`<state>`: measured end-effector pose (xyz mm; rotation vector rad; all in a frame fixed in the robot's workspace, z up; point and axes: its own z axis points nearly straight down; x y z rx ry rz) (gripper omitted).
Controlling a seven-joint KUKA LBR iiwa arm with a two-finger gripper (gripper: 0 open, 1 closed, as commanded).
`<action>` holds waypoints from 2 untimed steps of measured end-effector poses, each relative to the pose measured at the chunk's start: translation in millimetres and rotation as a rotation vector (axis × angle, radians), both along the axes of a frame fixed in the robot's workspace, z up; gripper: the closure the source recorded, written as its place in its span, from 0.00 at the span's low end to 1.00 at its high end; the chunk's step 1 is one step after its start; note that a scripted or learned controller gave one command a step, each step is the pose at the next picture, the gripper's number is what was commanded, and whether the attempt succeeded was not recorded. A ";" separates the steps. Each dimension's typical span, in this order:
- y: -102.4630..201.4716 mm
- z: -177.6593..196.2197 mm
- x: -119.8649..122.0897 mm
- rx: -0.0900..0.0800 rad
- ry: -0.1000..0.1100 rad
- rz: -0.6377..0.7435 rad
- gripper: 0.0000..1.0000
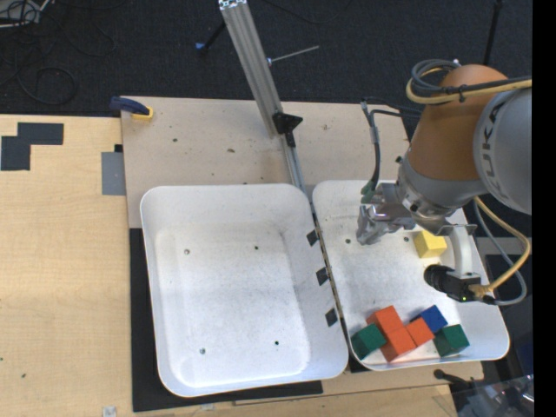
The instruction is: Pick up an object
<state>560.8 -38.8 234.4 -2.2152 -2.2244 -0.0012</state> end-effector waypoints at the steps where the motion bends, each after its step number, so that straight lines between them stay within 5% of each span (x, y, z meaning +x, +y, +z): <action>1: 47.5 -10.1 31.9 -0.001 0.001 -0.001 1.00; 2: 92.7 -17.4 59.3 -0.001 0.001 -0.001 1.00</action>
